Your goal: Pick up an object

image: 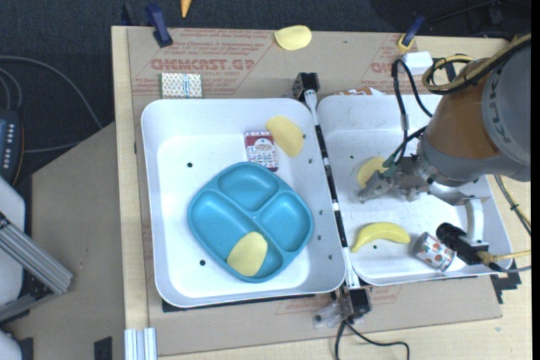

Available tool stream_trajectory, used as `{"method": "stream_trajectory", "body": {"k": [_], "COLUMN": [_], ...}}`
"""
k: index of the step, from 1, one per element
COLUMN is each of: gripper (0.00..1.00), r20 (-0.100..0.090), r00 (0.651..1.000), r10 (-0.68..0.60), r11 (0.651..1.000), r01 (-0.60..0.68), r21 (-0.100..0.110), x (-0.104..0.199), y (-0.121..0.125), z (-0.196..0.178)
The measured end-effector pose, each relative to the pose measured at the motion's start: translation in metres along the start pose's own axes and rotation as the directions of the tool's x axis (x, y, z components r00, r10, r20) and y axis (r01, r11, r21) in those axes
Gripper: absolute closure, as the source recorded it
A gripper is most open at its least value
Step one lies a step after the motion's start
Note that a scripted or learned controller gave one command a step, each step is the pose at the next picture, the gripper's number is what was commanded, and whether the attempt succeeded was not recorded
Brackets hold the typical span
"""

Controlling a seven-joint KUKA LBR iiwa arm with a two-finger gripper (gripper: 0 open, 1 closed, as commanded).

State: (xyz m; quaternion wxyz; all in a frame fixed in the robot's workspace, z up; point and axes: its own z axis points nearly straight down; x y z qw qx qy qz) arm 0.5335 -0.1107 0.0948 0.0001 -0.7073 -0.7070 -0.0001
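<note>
Reaching low in the right bin [498, 219], the claw [377, 184], whose state I cannot tell, may nudge the yellow piece [369, 171] away instead of catching it.

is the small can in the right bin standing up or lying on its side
Lying on its side. The can rests lengthwise on the floor of the right bin, its label facing up, near the banana.

One fixed camera looks down at a slant from above the bench [211, 55], far enough off to take in both white bins, the left bin [169, 206] and the right bin [354, 110], plus dark floor beyond, with the arm [477, 126] entering from the right.
</note>
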Motion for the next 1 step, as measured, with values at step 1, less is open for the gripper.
{"method": "stream_trajectory", "body": {"k": [1], "gripper": [0.0], "r20": [0.001], "r00": [1.0], "r10": [-0.002], "r11": [1.0], "r01": [0.002], "r21": [-0.002], "x": [0.0162], "y": [0.058], "z": [0.0103]}}
